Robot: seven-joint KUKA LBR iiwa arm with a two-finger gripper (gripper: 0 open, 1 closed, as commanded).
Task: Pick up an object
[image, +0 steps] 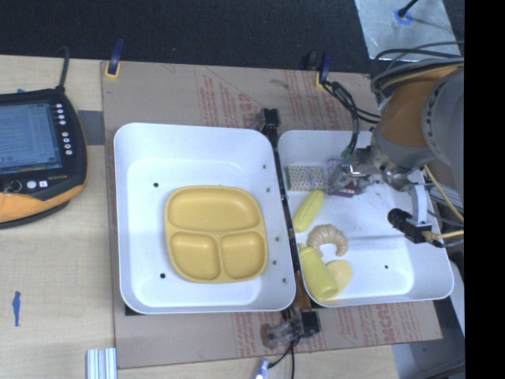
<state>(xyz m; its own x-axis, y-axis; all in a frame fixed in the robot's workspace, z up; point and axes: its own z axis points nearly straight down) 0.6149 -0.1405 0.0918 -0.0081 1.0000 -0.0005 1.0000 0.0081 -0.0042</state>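
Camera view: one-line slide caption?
KUKA arm's gripper low in the right bin near corn and croissant; yellow divided tray in the left bin.

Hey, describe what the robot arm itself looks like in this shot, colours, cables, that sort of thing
The arm is a thick rounded grey body with a broad orange band above the wrist. Black cables loop along its upper side and run down toward the wrist. At its end sits the gripper, a small cluster of silvery-grey metal parts with dark pieces, too small to make out in more detail.
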